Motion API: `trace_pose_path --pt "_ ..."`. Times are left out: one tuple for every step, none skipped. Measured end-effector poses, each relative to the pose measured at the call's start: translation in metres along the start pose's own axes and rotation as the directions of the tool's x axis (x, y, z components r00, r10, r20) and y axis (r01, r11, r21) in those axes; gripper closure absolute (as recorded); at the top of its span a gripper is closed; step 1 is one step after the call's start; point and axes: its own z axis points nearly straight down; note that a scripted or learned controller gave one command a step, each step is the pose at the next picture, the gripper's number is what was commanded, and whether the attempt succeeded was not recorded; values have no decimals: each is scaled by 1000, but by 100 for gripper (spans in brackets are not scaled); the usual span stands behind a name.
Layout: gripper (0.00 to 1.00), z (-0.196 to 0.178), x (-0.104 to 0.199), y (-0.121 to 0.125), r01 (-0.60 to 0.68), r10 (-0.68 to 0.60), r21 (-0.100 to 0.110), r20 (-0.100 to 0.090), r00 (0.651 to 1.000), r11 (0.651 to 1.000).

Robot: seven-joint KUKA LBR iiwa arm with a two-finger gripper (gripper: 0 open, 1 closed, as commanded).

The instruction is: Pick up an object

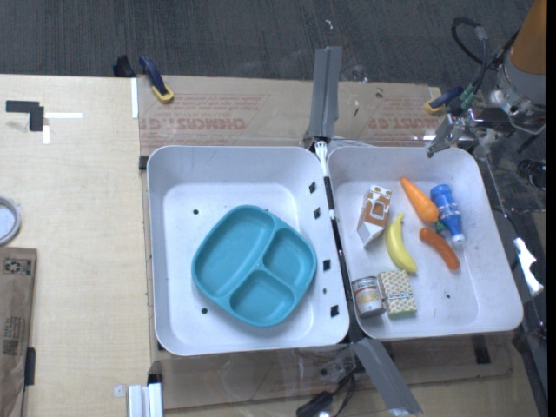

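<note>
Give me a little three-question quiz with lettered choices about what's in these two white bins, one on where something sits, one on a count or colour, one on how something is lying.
1. Where is the blue divided plate?
A. in the left bin
B. in the right bin
C. on the wooden bench

2. How many compartments does the plate have?
A. two
B. three
C. five

3. How does the small can lie?
A. on top of the banana
B. inside the plate
C. next to the checkered box

Answers: 1 A, the plate rests on the floor of the left bin. 2 B, its ridges mark off three sections. 3 C, the can sits in the right bin against the checkered box, below the banana.
</note>
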Motion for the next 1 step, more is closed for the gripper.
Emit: trace_pose_path --pt "0 106 -40 -8 -42 42 0 1 999 999"
